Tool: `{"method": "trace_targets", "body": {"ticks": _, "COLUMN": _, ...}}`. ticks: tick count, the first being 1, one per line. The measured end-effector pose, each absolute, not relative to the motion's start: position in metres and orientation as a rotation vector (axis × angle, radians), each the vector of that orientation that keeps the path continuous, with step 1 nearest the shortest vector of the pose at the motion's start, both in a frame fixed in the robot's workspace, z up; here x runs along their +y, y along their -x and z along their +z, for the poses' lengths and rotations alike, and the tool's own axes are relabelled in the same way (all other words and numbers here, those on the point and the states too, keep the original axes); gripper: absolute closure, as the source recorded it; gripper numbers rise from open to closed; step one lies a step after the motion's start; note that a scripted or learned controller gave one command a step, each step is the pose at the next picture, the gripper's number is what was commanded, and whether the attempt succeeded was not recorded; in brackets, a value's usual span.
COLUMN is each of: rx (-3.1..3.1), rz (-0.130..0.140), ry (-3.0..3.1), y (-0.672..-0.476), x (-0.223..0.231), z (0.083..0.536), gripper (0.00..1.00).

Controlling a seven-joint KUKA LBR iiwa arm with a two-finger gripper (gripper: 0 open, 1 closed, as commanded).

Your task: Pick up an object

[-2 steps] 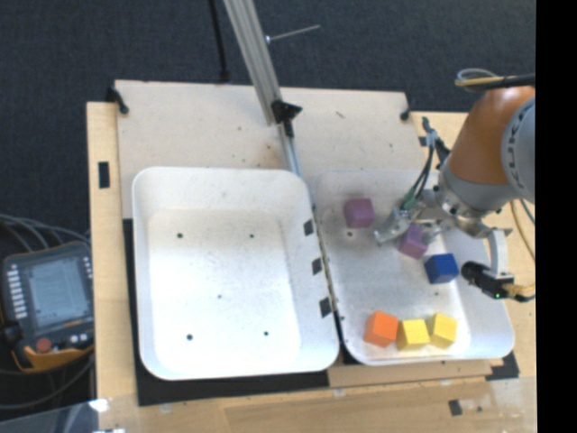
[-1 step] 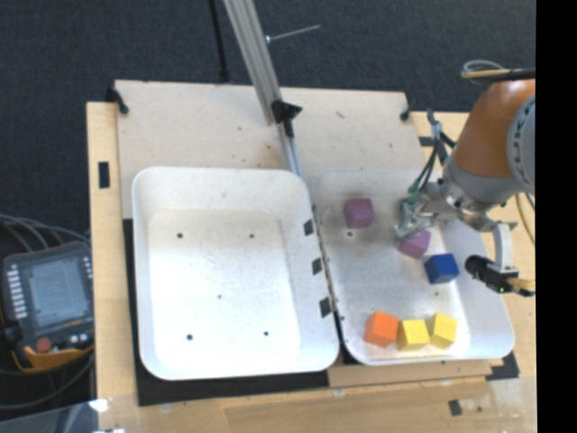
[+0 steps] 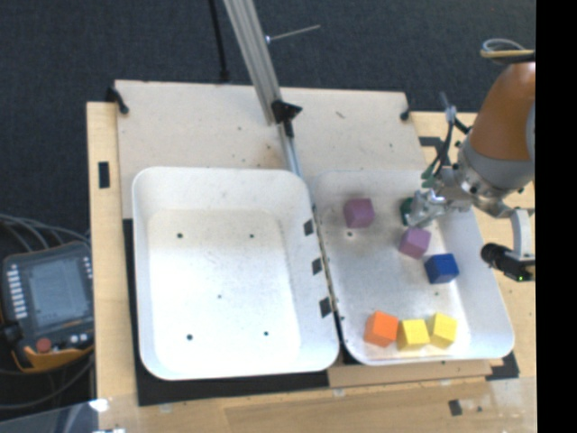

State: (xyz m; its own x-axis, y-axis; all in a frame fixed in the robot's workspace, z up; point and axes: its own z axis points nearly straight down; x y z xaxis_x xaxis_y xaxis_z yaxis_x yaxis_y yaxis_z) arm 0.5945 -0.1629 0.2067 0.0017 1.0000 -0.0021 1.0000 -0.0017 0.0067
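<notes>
- The gripper (image 3: 420, 209) is hovering low over the right bin (image 3: 478, 332), near its far right side; its fingers are too small and dark here for me to say how far apart they are standing, and nothing is showing between them.
- Just below the gripper, one purple cube (image 3: 415, 242) is lying on the bin floor, seemingly apart from the tool.
- A second purple cube (image 3: 359, 212) is sitting to the left of the gripper, and a blue cube (image 3: 441, 268) is resting just beyond the first purple one.
- Along the near edge of the same bin, an orange cube (image 3: 381, 328) and two yellow cubes (image 3: 414, 334) (image 3: 444, 329) are lining up almost touching.
- The left bin (image 3: 144, 242) is sitting alongside on the table (image 3: 104, 242).
- Judging from this, the arm (image 3: 505, 124) is working through the approach step, with no object lifted yet.
- The next move is probably calling for centring over the nearer purple cube, descending straight and closing squarely on it.
</notes>
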Motion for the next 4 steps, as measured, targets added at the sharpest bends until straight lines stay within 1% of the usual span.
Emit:
{"method": "trace_targets", "body": {"ticks": 1, "rx": 2.219, "rz": 0.006, "ry": -2.214, "y": -0.596, "x": -0.165, "z": 0.254, "gripper": 1.0}}
{"method": "trace_targets", "body": {"ticks": 2, "rx": 2.23, "rz": 0.003, "ry": -2.213, "y": -0.592, "x": -0.113, "z": 0.263, "gripper": 1.0}}
{"method": "trace_targets", "body": {"ticks": 3, "rx": 2.23, "rz": 0.0, "ry": -2.215, "y": -0.589, "x": -0.06, "z": 0.248, "gripper": 1.0}}
{"method": "trace_targets", "body": {"ticks": 4, "rx": 2.229, "rz": 0.006, "ry": -2.212, "y": -0.59, "x": -0.002, "z": 0.255, "gripper": 1.0}}
